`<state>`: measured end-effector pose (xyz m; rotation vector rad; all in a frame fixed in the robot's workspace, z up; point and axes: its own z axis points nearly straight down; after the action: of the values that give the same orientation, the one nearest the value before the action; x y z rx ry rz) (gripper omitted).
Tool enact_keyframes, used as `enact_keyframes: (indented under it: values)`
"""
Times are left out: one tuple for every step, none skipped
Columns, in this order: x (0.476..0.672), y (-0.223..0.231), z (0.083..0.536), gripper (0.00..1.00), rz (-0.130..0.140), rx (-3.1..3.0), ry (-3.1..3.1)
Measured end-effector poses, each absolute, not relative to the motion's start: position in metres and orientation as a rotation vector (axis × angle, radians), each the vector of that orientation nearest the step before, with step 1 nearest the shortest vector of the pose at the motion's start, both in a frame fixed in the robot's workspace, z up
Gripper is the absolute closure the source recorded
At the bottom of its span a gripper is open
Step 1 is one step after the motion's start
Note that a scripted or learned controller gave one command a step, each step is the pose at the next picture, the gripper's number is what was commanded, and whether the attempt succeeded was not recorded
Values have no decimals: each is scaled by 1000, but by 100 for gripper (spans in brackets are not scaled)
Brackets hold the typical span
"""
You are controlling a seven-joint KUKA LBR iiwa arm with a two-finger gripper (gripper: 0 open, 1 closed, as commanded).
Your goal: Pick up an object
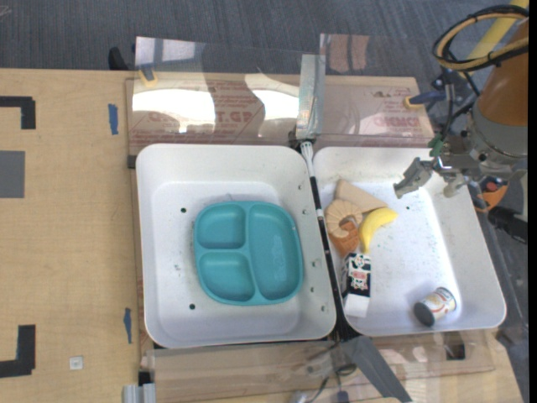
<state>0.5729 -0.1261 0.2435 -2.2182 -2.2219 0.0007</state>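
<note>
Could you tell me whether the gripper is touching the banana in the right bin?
Apart. The camera view shows bare white bin floor between the gripper and the banana.

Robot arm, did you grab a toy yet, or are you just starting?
Just starting. Nothing looks done: the banana, the wooden piece, the small can and the black-and-white tube all lie in the right bin. The pincer hangs open over the bin's far right corner, holding nothing. Left: going down, gripping, lifting.
</note>
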Motion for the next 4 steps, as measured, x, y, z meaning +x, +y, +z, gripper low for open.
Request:
enact_keyframes:
  values:
    - [610,-71,181,0,7,-2207,-2223]
    - [610,-123,96,0,-11,-2232,-2228]
    - [555,-96,88,0,-6,-2230,-2225]
    - [511,-116,91,0,2,-2223,-2218]
